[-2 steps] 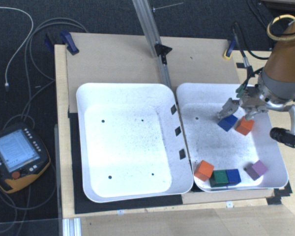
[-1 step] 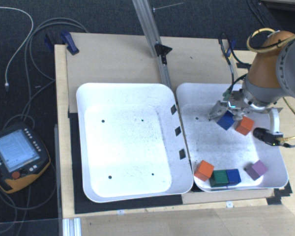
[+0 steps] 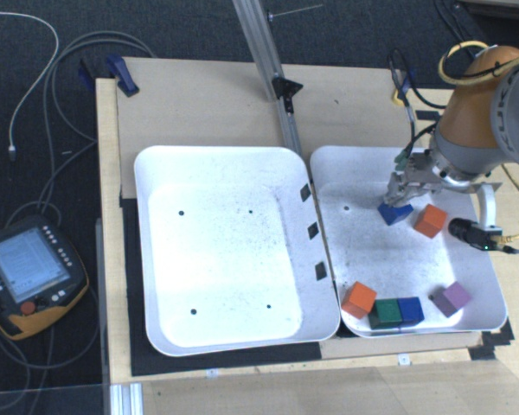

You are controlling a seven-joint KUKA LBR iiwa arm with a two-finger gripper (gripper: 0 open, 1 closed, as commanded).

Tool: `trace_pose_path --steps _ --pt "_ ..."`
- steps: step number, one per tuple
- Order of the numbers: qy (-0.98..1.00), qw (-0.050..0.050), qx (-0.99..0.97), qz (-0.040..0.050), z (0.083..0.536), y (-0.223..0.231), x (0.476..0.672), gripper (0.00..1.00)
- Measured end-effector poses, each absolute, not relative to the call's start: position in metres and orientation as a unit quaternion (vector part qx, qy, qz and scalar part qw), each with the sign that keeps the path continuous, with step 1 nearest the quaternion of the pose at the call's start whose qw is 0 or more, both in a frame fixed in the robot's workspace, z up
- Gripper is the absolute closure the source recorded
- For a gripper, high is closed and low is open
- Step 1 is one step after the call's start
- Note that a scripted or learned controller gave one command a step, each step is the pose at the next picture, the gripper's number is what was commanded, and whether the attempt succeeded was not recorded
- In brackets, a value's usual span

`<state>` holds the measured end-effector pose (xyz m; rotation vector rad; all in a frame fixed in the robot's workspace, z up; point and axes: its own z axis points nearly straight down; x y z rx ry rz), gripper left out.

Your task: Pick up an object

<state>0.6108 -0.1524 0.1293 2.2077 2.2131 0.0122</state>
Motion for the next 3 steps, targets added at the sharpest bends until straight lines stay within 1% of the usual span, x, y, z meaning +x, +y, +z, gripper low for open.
trace_pose_path --steps 1,2,3 --pt "0.708 0.007 0.706 0.003 0.128 -0.152 0.61 0.0" --pt "0.706 0.01 0.708 0.0029 0.108 -0.143 0.576 0.0" --pt "0.708 0.001 0.706 0.002 0.152 -0.112 0.551 0.0"
